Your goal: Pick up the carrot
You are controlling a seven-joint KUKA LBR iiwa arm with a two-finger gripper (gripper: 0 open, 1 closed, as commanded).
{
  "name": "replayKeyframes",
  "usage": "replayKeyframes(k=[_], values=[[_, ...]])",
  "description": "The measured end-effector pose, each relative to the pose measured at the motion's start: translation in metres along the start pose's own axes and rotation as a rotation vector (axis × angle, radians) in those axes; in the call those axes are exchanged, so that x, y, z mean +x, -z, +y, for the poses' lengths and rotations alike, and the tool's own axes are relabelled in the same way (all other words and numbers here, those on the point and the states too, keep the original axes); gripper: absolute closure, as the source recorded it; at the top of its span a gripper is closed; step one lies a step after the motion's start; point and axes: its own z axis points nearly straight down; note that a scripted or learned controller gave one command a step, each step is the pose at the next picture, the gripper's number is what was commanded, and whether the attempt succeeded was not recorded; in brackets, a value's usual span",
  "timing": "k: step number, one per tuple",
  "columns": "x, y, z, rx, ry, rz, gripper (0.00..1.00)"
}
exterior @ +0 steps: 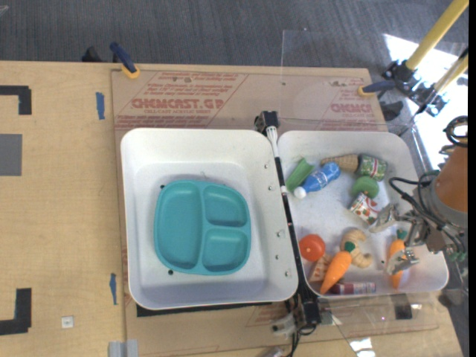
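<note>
The carrot [336, 268], orange with a green top, lies at a slant near the front wall of the right bin [425, 277], beside an orange-red tomato [312, 247]. My gripper [402, 253] hangs low over the right side of that bin, about a hand's width to the right of the carrot. A second small orange piece [396, 264] sits right at the gripper's tip, partly hidden by it, and I cannot tell whether it is being touched or held. The arm's orange band [455, 188] shows at the right edge.
The right bin also holds a green bottle [300, 174], a blue bottle [320, 179], a green can [372, 166], a small carton [365, 208], a beige toy [357, 244] and a thin tube [357, 288]. The left bin [137, 199] holds a teal divided plate [202, 227].
</note>
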Motion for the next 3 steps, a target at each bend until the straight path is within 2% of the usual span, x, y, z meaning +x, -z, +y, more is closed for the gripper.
replayKeyframes(k=[1, 2, 3], values=[[-0.002, -0.012, 0.011, -0.004, 0.472, 0.007, 0.0], [-0.013, -0.013, 0.003, -0.045, 1.097, 0.008, 0.0], [0.003, -0.012, 0.008, -0.06, 1.54, -0.01, 0.0]])
